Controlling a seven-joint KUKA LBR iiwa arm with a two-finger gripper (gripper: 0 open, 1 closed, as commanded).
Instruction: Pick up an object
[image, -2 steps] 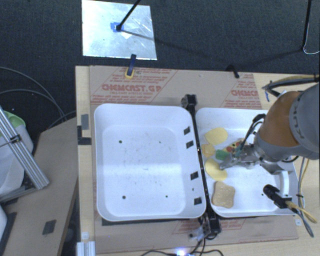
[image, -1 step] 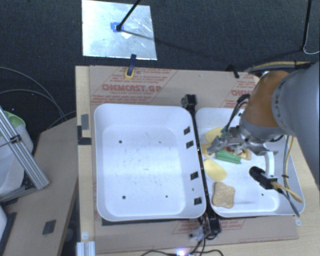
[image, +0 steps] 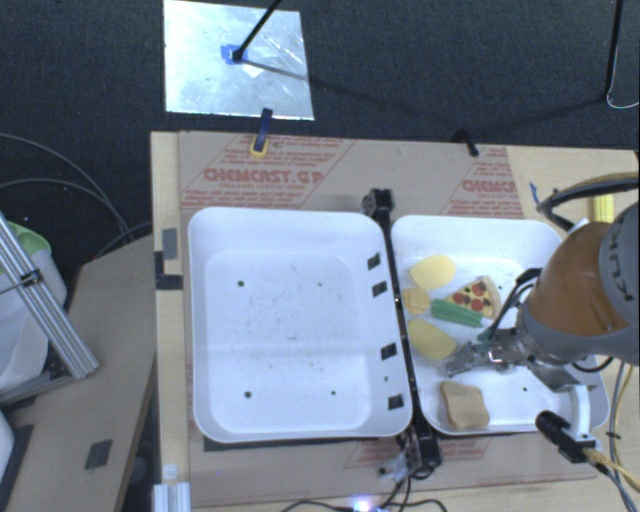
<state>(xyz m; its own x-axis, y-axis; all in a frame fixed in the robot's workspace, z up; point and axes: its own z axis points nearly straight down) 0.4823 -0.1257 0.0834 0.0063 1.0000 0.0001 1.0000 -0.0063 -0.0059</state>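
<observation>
Landmark: the divider clips between the two bins.

Right bin holds all the clutter, packed close to the divider: a pale yellow round piece at the top, a small yellow block under it right by the divider, a pizza-slice toy further from the divider, a green stick touching the pizza slice's lower edge, another pale yellow round piece below the stick, and a tan chunk at the near edge. Left bin sits on the other side of the divider.

My gripper is low in the right bin, between the lower yellow piece and the tan chunk, pointing toward the divider. My fingers look slightly spread with nothing visibly between them. Tips sit just beside the lower yellow piece; contact unclear.

My wrist comes in from the far side of the right bin and covers that bin's far wall. Finger detail is blurry, and cables cross the wrist.
</observation>
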